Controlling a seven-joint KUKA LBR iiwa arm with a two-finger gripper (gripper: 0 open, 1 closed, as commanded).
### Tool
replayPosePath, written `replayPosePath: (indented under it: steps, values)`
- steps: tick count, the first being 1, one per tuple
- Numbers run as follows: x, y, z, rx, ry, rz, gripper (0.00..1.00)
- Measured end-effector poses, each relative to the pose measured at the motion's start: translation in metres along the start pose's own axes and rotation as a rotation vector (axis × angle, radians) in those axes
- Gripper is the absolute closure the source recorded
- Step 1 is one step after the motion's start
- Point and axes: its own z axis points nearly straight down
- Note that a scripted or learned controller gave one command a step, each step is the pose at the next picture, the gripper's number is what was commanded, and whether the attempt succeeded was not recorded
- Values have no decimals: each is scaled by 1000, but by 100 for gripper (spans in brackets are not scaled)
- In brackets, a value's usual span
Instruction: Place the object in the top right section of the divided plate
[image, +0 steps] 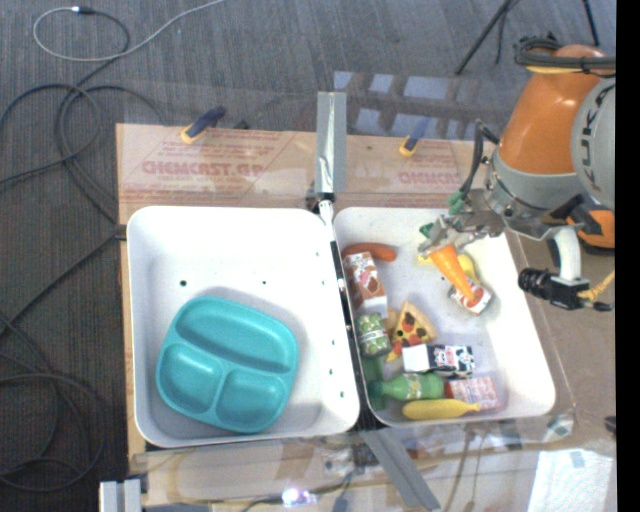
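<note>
From my remote station I see the gripper (447, 233) low over the upper part of the right bin (530, 340), reaching in from the right below the arm's orange band (545, 110). Its metal fingers are at the top of an orange carrot-shaped toy (452, 264); whether they are parted, closed, or clamped on that toy I cannot tell from this slanted overhead view, because the wrist and cabling cover the tips.

The carrot toy lies tilted, its lower end touching a small red-and-white item (474, 296) with a yellow piece just beside it. Further left in the same bin: a sausage (370, 252) near the top wall, a red packet (363, 279) below it, a green round item (372, 334), a pizza slice (411, 325), a black-and-white carton (440, 358), a green bottle (410, 387), a yellow banana (440, 409) along the bottom wall, and a pinkish packet (476, 390) beside it.

The teal divided plate (228, 362) sits in the lower part of the left bin (160, 250), well apart from the gripper. The two bins' adjoining walls stand between the gripper and the plate.
</note>
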Motion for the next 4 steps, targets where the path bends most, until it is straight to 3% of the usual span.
replayPosePath:
  steps: [1,2,3,4]
  values:
    - [62,-25,-124,-2,-2,-280,100]
    - [140,-76,-42,0,1,-628,100]
    - [200,-84,-8,-2,0,-807,100]
    - [255,-78,2,-1,0,-994,100]
